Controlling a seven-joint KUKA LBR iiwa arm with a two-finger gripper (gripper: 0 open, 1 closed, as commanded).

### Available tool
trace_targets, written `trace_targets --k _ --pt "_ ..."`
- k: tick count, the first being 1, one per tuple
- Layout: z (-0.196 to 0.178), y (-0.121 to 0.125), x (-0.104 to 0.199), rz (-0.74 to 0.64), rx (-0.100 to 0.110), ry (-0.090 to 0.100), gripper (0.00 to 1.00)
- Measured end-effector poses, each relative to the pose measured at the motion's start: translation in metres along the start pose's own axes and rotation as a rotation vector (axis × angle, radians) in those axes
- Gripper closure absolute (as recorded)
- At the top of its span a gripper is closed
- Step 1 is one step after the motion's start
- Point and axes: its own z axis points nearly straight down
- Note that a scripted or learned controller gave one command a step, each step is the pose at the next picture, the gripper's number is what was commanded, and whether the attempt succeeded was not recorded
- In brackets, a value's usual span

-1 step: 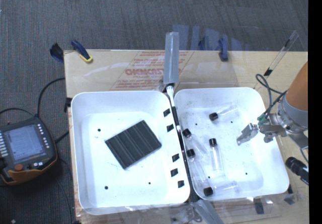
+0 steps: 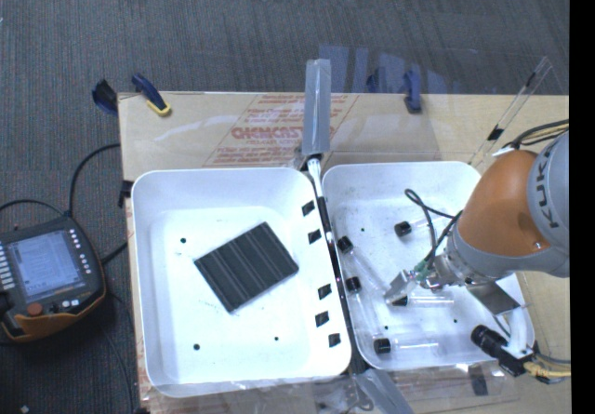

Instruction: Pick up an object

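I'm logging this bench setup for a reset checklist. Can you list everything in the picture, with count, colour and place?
left bin: one, white, left half of the bench.
ridged slab: one, dark grey, lying flat and turned at an angle in the middle of the left bin.
right bin: one, white, beside the left bin.
clear tubes: at least two, transparent with dark ends, low in the right bin; exact count hard to tell.
board: one, pale wood with red print, under the bins.
clamps: three, blue, along the board's far edge.
control pendant: one, grey and orange, on the carpet at left.
arm: one, grey and orange, over the right bin.
gripper: one, low inside the right bin.
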Motion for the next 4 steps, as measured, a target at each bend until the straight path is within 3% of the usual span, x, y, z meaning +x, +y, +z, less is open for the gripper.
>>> trace_targets --k 1,2,3,4 --pt "0.001 0.033 -0.003 -0.043 0.000 0.000 0.00" --pt "0.001 0.119 -0.037 -0.234 0.006 0.001 0.00" --pt "0.002 0.137 -0.003 -0.271 0.012 0.003 0.00" --pt "-0.009 0.140 -0.002 -0.275 0.005 -0.001 1.00"
